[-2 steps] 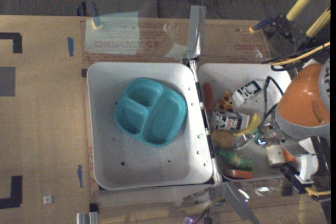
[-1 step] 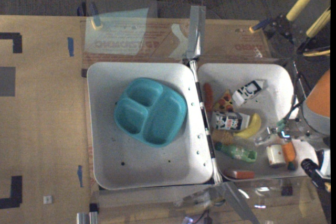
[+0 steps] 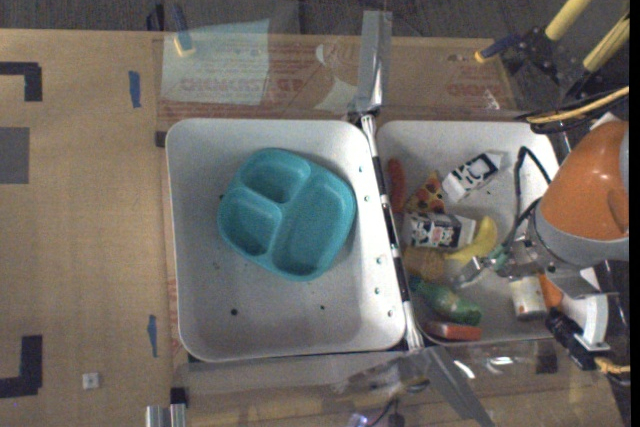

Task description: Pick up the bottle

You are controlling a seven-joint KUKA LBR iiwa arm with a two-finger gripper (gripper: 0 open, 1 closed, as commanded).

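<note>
Not started as far as I can judge: the bottle (image 3: 449, 301) lies on its side at the near left of the right bin (image 3: 560, 339), green, just far of a red item (image 3: 452, 330) and near of the banana (image 3: 476, 241). My gripper (image 3: 497, 264) hangs low over the bin, just right of the banana and up-right of the bottle, not touching it. Can't tell whether my fingers are apart or together — too blurred. Left: descend, clamp, lift. The left bin (image 3: 200, 315) has a teal tray (image 3: 288, 213).
</note>
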